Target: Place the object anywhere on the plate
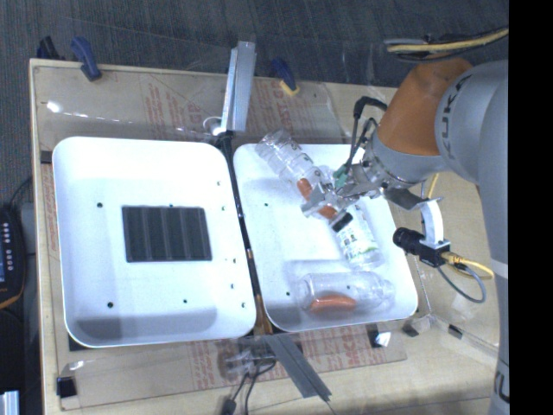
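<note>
From above, the gripper (327, 199) hangs low in the right bin (259, 232), among clear bottles (285, 158), while the dark plate (167, 233) lies well apart in the left bin (86, 180). A slippery bottle could roll or drop during the carry. The fingers seem clenched near an orange-tipped bottle (313, 190), but blur hides whether they truly grasp it.

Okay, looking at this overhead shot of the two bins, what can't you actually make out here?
- Gripper in the camera view: its fingers sit among clear bottles, too small and cluttered to read.
- Clear bottle at the right bin's top: see-through against white, outline blurred.
- Bottle with label: print too small to read.
- Dark plate in the left bin: surface detail too coarse to judge.
- Arm: cut off by the right side.
</note>
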Action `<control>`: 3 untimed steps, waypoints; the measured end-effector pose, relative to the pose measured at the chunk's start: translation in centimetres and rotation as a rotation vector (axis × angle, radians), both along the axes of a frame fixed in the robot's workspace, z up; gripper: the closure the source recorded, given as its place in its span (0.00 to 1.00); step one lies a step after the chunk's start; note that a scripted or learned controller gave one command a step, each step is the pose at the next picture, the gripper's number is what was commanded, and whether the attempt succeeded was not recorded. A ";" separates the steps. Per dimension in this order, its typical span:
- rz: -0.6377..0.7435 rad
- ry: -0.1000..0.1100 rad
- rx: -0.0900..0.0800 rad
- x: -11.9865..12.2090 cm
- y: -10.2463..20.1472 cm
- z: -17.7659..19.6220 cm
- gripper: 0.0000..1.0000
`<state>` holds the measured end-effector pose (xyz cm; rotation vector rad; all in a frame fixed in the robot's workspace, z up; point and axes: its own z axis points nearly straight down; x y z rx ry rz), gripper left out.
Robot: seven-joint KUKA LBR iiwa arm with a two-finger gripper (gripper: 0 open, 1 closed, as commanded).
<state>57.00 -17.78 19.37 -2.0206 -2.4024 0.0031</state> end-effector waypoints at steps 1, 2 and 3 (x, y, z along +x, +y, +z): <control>0.231 -0.001 0.000 -0.4 6.4 8.0 1.00; 0.541 0.003 0.003 -4.2 11.9 0.7 1.00; 0.887 -0.001 0.001 -1.4 19.0 -0.3 1.00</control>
